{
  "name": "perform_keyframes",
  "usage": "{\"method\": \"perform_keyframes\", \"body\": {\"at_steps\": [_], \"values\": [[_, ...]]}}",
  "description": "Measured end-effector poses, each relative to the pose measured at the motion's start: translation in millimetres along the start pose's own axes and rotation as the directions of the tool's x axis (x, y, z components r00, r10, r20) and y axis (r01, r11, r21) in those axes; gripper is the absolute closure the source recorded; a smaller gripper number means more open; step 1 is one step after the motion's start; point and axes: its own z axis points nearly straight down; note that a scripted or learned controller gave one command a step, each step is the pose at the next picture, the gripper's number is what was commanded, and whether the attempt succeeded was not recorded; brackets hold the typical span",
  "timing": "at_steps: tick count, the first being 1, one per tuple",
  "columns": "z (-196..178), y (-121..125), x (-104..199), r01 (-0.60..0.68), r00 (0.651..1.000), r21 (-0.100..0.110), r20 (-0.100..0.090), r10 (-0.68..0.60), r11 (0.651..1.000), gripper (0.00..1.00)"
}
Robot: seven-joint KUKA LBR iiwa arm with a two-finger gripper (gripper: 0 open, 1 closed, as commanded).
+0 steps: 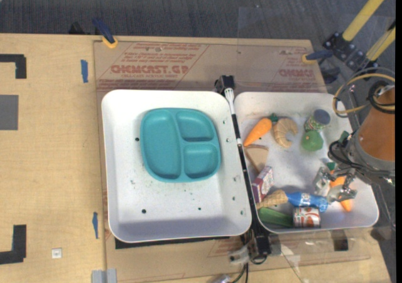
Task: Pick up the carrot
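Observation:
The carrot (pixel 258 131) is orange with a green tip and lies tilted in the upper left corner of the right bin (pixel 364 216), close to the divider. My gripper (pixel 332 182) hangs low over the right side of that bin, well to the right of the carrot and apart from it. Small orange pieces (pixel 345 202) show right by the gripper, and I cannot tell what they are. Nothing recognisable is in the gripper.
A teal divided plate (pixel 181 144) sits in the left bin (pixel 119 169). Around the carrot lie a bread roll (pixel 286 132), a green fruit (pixel 311 140), a brown wedge (pixel 256 156), a small box (pixel 264 181), a blue bottle (pixel 308 200), a red can (pixel 306 217) and a green vegetable (pixel 273 216).

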Motion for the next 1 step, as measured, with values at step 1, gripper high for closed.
{"method": "perform_keyframes", "body": {"at_steps": [1], "values": [[1.6,2.5,-1.5,0.001,1.000,-0.006,0.002,-0.001,1.000,0.00]]}}
